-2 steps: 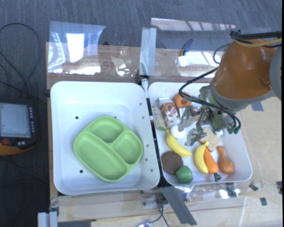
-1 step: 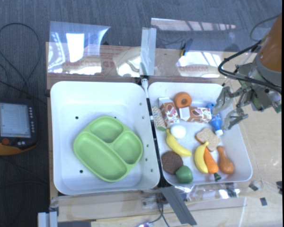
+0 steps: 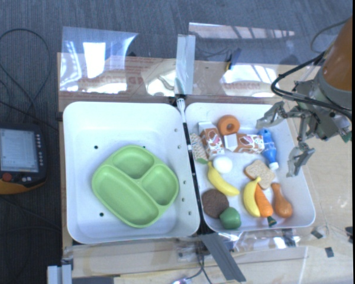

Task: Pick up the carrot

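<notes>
The carrot (image 3: 262, 202) lies in the right bin (image 3: 305, 176), near the front, between a yellow banana (image 3: 250, 197) and a brown drumstick (image 3: 280, 202). The gripper (image 3: 289, 136) hangs over the bin's right side, fingers (image 3: 298, 158) spread wide, holding nothing. A green plate (image 3: 136, 185) sits in the left bin (image 3: 83, 141).

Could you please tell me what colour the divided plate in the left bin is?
The divided plate is light green, seen clearly in the camera view.
</notes>
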Robot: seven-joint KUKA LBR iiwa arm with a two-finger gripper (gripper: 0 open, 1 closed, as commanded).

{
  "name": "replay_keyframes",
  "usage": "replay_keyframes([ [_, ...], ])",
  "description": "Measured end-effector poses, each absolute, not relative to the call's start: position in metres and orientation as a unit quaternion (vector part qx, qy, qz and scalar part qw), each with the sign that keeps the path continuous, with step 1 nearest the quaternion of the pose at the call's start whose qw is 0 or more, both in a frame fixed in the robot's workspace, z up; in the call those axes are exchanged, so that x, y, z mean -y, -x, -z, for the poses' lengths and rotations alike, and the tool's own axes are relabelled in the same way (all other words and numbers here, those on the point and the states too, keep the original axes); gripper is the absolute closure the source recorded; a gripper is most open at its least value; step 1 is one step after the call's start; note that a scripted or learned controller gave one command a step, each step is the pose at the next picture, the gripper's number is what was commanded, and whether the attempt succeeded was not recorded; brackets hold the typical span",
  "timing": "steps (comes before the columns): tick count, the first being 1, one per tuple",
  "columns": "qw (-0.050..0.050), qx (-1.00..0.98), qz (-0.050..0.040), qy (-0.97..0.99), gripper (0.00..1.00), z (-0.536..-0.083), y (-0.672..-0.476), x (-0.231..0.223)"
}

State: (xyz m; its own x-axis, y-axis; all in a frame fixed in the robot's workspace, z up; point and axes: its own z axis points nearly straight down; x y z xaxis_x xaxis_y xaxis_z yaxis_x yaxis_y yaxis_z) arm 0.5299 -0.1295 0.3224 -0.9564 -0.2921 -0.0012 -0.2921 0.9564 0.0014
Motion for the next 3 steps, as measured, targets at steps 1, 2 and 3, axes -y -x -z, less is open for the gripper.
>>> replay_keyframes([
  [1, -0.006, -0.989, -0.0034, 0.146, 0.0, -0.155, -0.509, 0.138],
  [2, 0.001, -0.992, -0.0007, 0.127, 0.0, -0.094, -0.499, 0.165],
  [3, 0.008, -0.988, 0.0036, 0.156, 0.0, -0.089, -0.497, 0.138],
])
